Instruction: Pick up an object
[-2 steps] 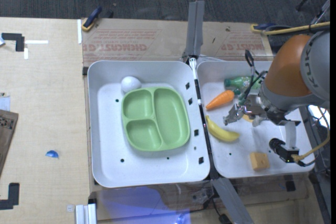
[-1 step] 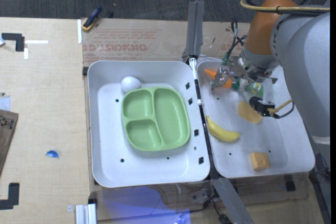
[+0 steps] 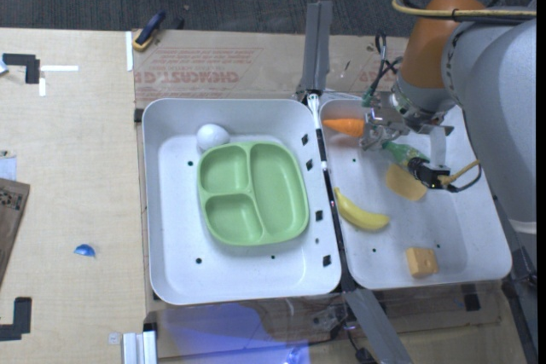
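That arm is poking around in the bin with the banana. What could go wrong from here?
The gripper sits low in the right bin's far corner, beside the carrot and the bin wall, so it may nudge the carrot away or scrape the wall. A green item and a yellow piece lie close together, so it might catch the wrong one.
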Robot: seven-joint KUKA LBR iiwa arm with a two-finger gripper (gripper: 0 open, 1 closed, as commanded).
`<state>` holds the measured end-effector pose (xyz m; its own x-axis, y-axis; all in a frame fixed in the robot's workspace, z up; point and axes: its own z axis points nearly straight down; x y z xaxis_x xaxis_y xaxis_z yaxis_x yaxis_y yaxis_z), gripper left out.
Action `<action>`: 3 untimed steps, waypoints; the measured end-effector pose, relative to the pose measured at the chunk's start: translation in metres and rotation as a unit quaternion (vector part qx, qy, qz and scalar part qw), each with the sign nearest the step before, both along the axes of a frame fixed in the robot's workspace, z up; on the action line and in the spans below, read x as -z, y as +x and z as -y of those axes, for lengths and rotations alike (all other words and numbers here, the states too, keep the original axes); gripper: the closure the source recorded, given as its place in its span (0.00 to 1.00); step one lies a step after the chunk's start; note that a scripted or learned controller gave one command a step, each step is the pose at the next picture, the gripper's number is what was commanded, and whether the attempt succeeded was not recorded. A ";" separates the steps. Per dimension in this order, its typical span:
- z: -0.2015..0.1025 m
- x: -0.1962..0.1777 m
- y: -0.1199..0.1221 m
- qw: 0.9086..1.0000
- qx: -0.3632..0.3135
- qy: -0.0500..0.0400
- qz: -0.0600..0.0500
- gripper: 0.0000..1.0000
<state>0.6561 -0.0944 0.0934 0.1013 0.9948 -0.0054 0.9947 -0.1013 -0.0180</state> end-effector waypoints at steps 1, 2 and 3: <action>-0.056 -0.095 -0.004 0.999 0.041 0.000 0.007 1.00; 0.020 -0.051 -0.045 1.000 0.005 0.001 0.006 1.00; 0.020 -0.051 -0.045 1.000 0.005 0.001 0.006 0.00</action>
